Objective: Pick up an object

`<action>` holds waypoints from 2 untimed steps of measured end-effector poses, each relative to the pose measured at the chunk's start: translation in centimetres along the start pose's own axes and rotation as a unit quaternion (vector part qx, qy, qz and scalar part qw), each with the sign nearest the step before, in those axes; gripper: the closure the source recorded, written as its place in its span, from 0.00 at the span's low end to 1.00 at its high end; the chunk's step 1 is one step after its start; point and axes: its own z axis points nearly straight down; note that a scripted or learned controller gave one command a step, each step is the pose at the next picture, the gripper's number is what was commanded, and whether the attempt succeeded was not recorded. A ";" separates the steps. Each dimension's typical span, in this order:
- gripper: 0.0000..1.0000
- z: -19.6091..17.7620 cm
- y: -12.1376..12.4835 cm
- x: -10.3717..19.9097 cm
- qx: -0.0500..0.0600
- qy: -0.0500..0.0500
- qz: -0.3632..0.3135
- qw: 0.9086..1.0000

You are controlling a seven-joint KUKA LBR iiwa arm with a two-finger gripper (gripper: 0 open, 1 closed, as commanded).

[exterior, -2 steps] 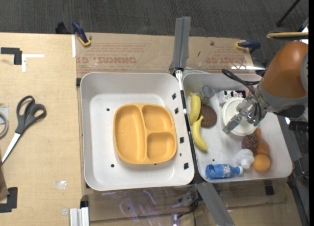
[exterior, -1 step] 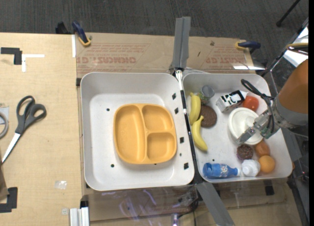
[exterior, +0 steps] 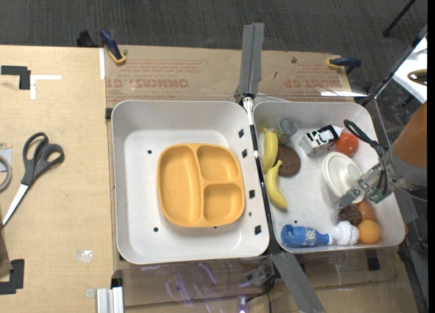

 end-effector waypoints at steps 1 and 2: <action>0.00 0.8 1.4 2.6 0.007 0.010 0.013 1.000; 1.00 -0.2 1.6 2.4 0.005 0.008 0.012 1.000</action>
